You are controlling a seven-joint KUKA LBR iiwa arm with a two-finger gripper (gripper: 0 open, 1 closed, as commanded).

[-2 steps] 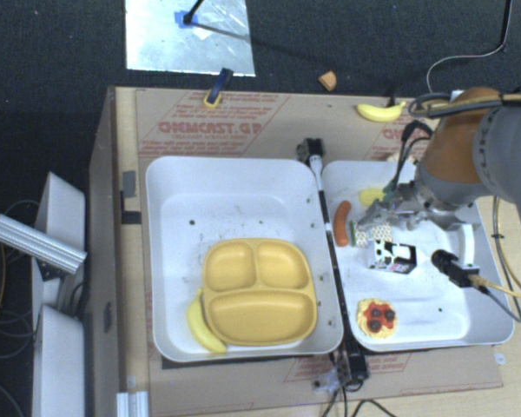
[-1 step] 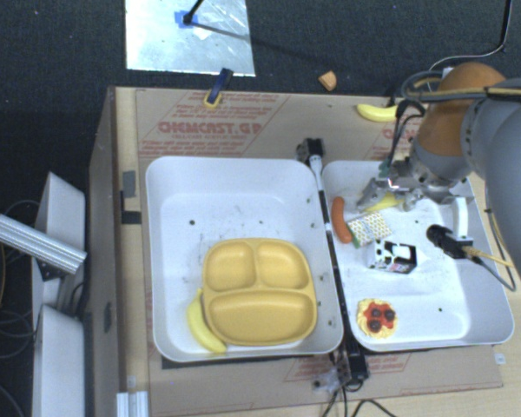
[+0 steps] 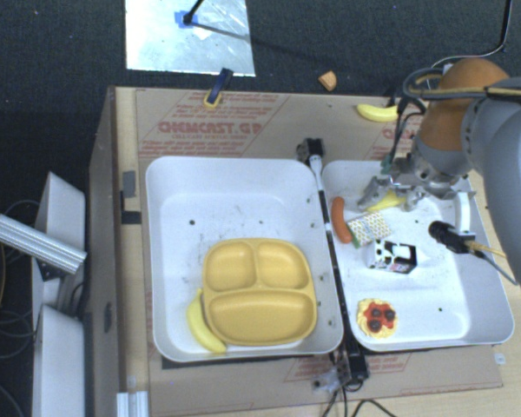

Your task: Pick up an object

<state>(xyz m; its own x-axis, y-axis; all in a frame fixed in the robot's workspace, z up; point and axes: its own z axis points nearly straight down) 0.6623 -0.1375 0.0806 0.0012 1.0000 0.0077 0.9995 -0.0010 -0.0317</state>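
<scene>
My gripper (image 3: 391, 195) is low over the back left part of the right bin (image 3: 482, 307), open, its fingers spread to either side of a small yellow piece (image 3: 384, 204) that lies on the bin floor. Just in front of it lies a pale checkered waffle piece (image 3: 369, 228). An orange-red sausage (image 3: 337, 219) lies along the bin's left wall. A black and white item (image 3: 393, 257) sits mid-bin, and a small round pizza toy (image 3: 377, 317) is near the front.
The left bin (image 3: 174, 198) holds a yellow divided plate (image 3: 259, 290) with a banana (image 3: 202, 325) against its front left edge. Outside the bins, another banana (image 3: 378, 111) and a small orange piece (image 3: 328, 80) lie behind the right bin.
</scene>
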